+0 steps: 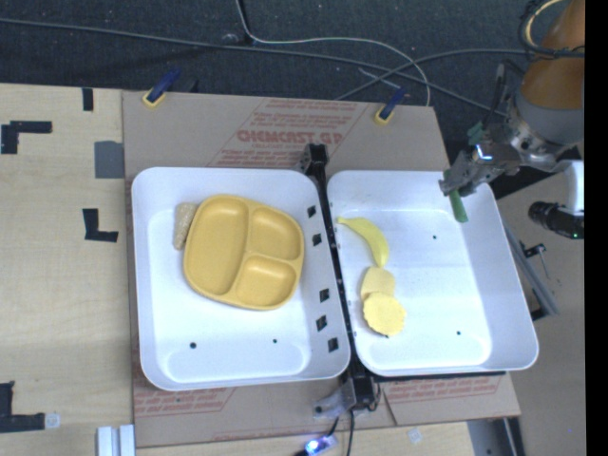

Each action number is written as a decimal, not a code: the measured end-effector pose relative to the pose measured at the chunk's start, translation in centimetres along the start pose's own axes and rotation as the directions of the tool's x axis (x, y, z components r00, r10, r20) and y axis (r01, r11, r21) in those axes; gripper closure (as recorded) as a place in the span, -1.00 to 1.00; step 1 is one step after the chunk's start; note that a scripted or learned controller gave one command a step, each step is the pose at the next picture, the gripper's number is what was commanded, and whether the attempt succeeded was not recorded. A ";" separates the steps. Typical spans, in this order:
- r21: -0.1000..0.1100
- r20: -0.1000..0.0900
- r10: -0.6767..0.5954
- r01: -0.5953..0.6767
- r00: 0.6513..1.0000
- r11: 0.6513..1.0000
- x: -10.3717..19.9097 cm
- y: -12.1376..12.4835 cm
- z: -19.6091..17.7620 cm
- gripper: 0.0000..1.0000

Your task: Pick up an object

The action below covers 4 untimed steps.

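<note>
My gripper (458, 184) hangs over the far right corner of the right bin (475, 283), on the grey wrist with the orange band. A small, narrow green piece (461, 207) sticks down out of its fingertips, and the fingers are shut on it, just above the bin's rim. Inside the right bin, near its left wall, lie a yellow banana (370, 238), a pale yellow chunk (377, 281) and a round yellow slice (385, 314). All three lie well to the left of the gripper and nearer the front.
The left bin (228, 350) holds a yellow divided plate (244, 252) with a tan slab (182, 224) tucked against its left side. A black divider with clips (328, 255) runs between the bins. Cables (285, 36) cross the dark floor behind the bench.
</note>
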State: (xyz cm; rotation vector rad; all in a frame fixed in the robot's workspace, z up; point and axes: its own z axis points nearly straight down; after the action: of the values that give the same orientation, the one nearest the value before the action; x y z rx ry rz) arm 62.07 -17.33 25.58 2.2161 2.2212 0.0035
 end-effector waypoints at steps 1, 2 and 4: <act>0.005 -0.003 -0.004 0.004 1.000 1.000 5.5 -0.6 -0.5 1.00; 0.007 -0.002 -0.003 0.003 1.000 1.000 10.8 -1.3 1.4 1.00; 0.008 -0.002 -0.004 0.004 1.000 1.000 21.0 -2.1 2.6 1.00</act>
State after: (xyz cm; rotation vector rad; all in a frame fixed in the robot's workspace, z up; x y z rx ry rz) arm 59.88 3.69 22.99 2.2166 2.2309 -0.0025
